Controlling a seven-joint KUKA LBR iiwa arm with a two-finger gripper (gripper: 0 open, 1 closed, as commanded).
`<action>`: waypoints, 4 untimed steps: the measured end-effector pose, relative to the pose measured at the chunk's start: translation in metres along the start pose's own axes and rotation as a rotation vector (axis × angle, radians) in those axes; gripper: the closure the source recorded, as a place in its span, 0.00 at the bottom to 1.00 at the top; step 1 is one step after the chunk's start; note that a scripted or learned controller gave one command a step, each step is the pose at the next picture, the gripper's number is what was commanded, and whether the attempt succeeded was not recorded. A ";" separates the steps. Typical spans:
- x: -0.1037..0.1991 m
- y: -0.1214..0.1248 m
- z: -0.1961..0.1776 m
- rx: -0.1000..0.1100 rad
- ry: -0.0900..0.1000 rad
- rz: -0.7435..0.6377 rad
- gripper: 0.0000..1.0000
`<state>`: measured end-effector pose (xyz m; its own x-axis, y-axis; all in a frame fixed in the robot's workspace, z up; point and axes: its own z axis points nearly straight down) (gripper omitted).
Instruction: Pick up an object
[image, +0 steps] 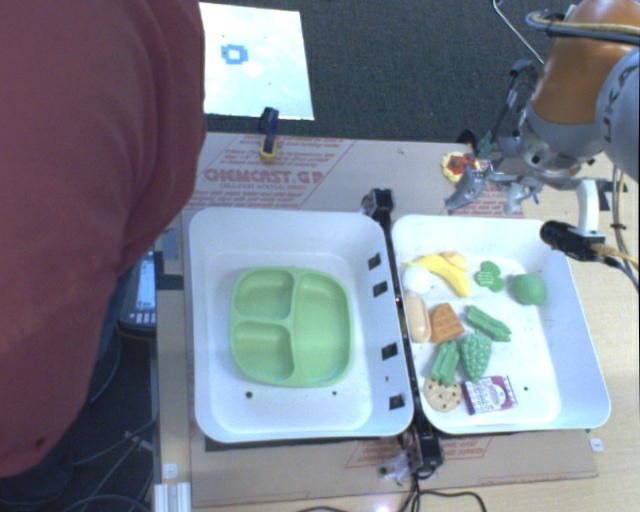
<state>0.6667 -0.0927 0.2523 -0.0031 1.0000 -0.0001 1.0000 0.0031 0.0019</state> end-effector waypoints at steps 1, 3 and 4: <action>-0.042 -0.051 0.150 0.016 0.001 0.007 0.00; -0.033 -0.017 0.157 0.002 0.001 -0.003 1.00; 0.035 -0.054 0.053 -0.007 0.002 -0.007 1.00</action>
